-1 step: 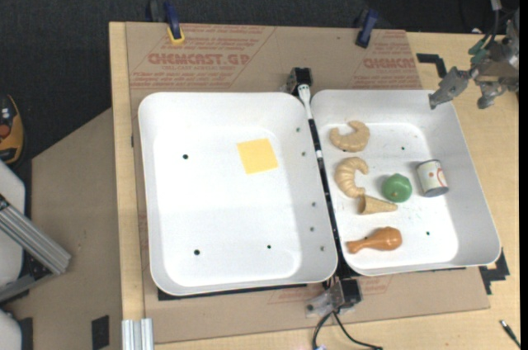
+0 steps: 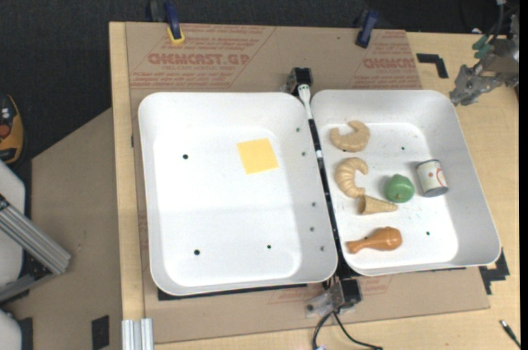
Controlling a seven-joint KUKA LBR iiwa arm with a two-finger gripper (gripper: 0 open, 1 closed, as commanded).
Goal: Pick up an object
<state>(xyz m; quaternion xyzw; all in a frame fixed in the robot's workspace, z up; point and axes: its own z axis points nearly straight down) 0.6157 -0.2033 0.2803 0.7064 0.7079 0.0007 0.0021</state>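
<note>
Right now I see my gripper point(image 2: 478, 78) off the far right corner, grip state unclear, drumstick point(image 2: 375, 240) lying left-right, two croissants point(image 2: 351, 135), one cheese slice point(image 2: 257, 156).

Two blue clamps point(image 2: 173, 20) point(image 2: 366, 26) grip the far edge of the cardboard-covered desk point(image 2: 124, 175); dark carpet point(image 2: 66, 10) lies beyond.

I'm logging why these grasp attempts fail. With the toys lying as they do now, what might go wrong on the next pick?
1. The lower croissant, cone and green ball lie close together, so the fingers may nudge or catch a neighbour.
2. The yellow square looks flat on the left bin, probably hard to get under.
3. The small can lies on its side and may roll.
</note>
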